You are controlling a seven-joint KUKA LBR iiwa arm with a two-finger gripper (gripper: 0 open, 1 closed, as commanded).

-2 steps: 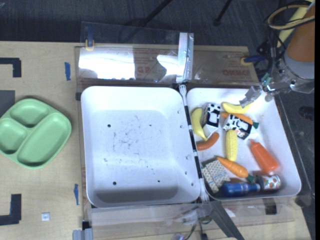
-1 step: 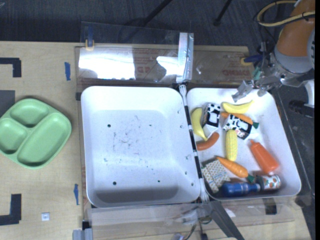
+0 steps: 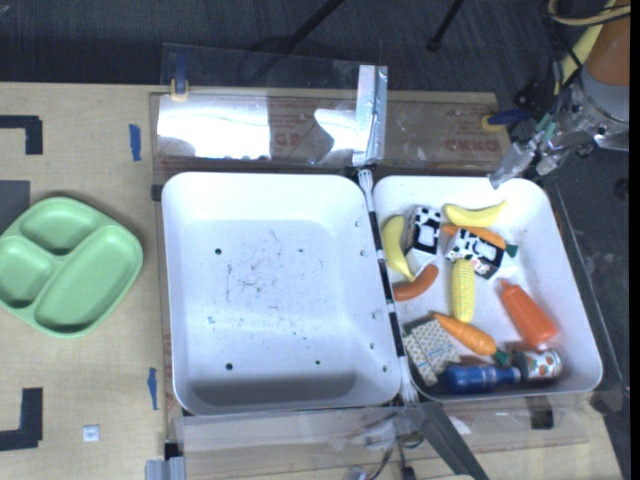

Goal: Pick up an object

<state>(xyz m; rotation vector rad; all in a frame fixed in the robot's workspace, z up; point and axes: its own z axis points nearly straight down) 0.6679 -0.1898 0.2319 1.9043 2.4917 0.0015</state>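
Pale wooden surface (image 3: 80, 118) carries two shallow white plastic bins side by side, over dark carpeted floor.

The objects to pick from all lie in the right bin (image 3: 570, 268), in a loose heap below and to the left of the gripper (image 3: 505, 173). Nearest the gripper is a smooth, curved yellow banana (image 3: 475, 211), just below its tip and apart from it. Left of that sits a black-and-white patterned cube (image 3: 427, 230), with a second curved yellow piece (image 3: 395, 243) against the bin's left wall. Under the banana lies a small black, white and orange item (image 3: 478, 248), its shape unclear. Further from the gripper come a bumpy yellow corn cob (image 3: 463, 283), a glossy orange sausage shape (image 3: 415, 283), a tapered carrot (image 3: 465, 333) and a stubby orange bottle (image 3: 527, 313). Farthest, along the near wall, are a woven-looking patterned pad (image 3: 428, 348), a dark blue bottle (image 3: 480, 376) on its side and a small red-and-white can (image 3: 543, 365).

The gripper, grey metal, hangs over the bin's far right corner with nothing seen in it; it is too small and blurred to tell whether it is open or closed.

The left bin (image 3: 270, 288) shows a scuffed, speckled floor. Behind it a clear, shiny plastic sheet (image 3: 270, 108) stands. Far left rests a rounded green divided plate (image 3: 65, 265).
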